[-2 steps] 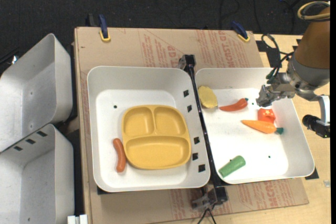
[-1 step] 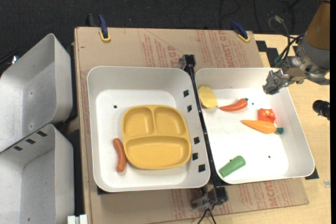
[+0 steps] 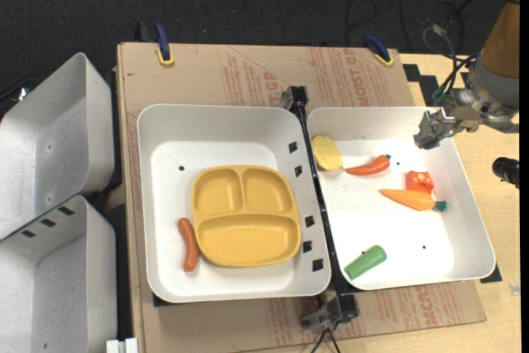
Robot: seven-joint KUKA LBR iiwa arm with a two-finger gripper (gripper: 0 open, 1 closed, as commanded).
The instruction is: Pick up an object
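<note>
The gripper (image 3: 431, 131) is hovering over the right bin's (image 3: 471, 248) upper right corner, its state impossible to tell, while the red pepper (image 3: 419, 180) is lying just below it.

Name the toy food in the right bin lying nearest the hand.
The red chili pepper, closest below-left of the hand; the carrot and green cucumber lie farther.

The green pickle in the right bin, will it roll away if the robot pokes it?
Probably, yes. The green pickle looks round and smooth like a little log, so a sideways push could roll it. It lies on the flat white floor of the right bin, apart from other toys. Its shiny skin may slip when squeezed.
</note>
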